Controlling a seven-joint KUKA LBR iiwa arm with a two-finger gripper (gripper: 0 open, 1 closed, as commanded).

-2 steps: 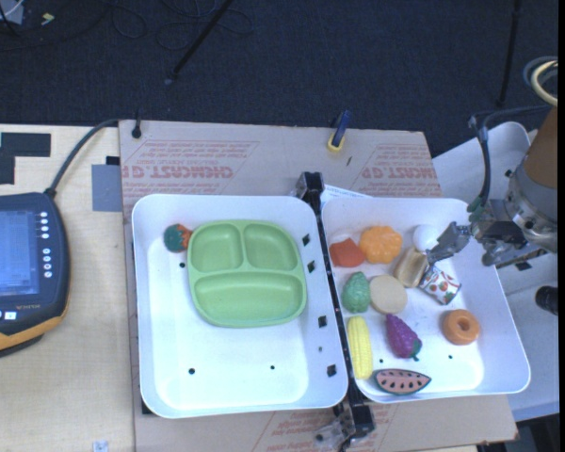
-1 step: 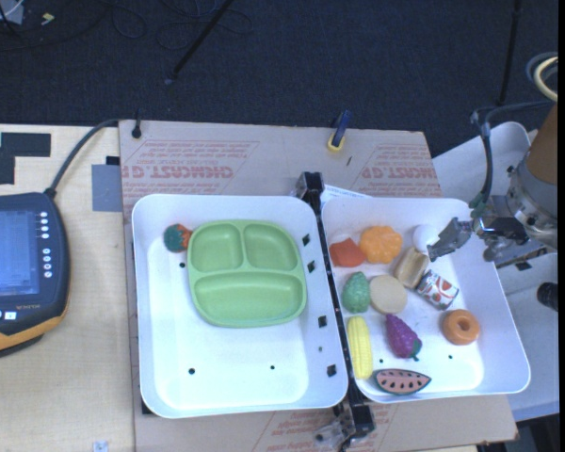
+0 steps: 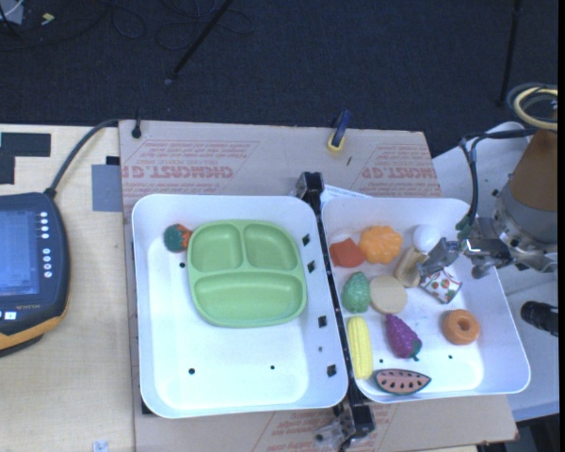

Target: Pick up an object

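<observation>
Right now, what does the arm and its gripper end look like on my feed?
The arm shows an orange band above a grey wrist, with dark cables looping beside it. The gripper is grey metal, compact and angular, with silvery parts.

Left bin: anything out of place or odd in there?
One thing: a small red-and-green ball sits wedged between the green divided plate and the left bin's back-left corner, apart from the other toys, which are all in the right bin. Nothing looks spilled or damaged.
</observation>
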